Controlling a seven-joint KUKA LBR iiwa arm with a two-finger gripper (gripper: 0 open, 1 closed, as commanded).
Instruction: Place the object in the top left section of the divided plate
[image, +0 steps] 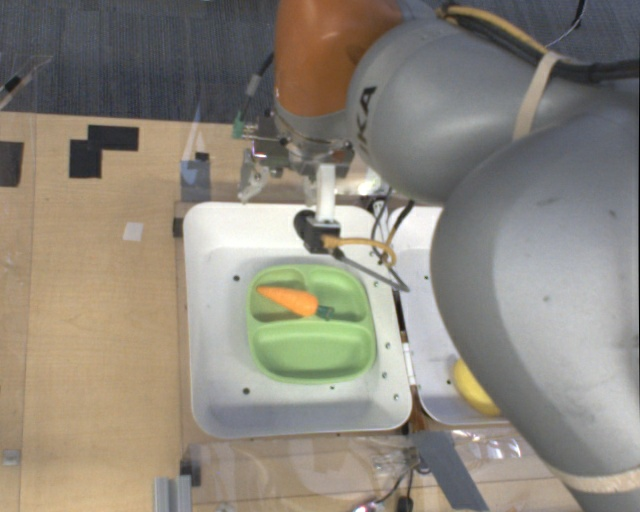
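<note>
A green divided plate rests in the middle of the left white bin. An orange carrot lies in the plate's top left section. Its dark green stem end reaches over the divider towards the top right section. My gripper hangs under the orange wrist band, above the bin's far rim and beyond the plate. It stands apart from the carrot, and nothing shows in its grasp.
A yellow rounded object lies in the right bin, partly hidden by the big grey arm that covers the view's right side. A small blue-grey block stands on the wooden bench beyond the left bin's far left corner.
</note>
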